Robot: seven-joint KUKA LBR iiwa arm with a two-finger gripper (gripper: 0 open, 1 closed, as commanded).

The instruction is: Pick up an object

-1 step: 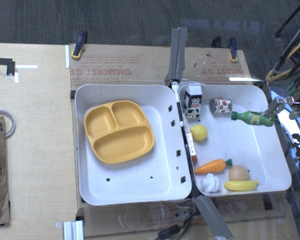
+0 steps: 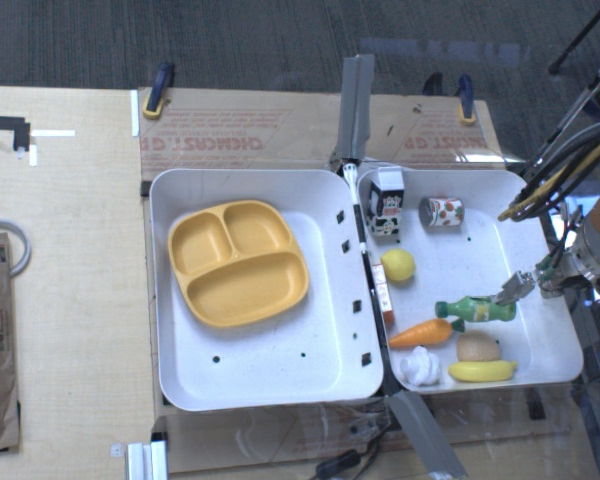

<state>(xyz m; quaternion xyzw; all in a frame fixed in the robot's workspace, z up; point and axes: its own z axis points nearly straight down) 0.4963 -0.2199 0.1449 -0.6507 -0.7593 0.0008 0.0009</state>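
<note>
Green bottle (image 2: 477, 310) lies on its side in the right bin (image 2: 540, 268), near the right wall. The tool (image 2: 514, 289) sits at the bottle's right end, just touching it or very close. I cannot tell if the tool is apart or together, because it is small and partly hidden. The grey arm (image 2: 580, 268) comes in from the right edge.

Right by the bottle's left end lies an orange carrot (image 2: 420, 333). Below the bottle sit a round tan thing (image 2: 478, 347) and a yellow banana (image 2: 482, 371), close together. A white crumpled thing (image 2: 418, 368) rests in the bin's front left corner. A yellow lemon (image 2: 398, 265) sits farther up, near the wall between the two bins. At the back stand a little milk carton (image 2: 386, 202) with cow spots and a small can (image 2: 442, 212) on its side.

The left bin (image 2: 180, 358) holds a yellow plate (image 2: 238, 261) with three parts. Both bins rest on the bench (image 2: 70, 168).
</note>
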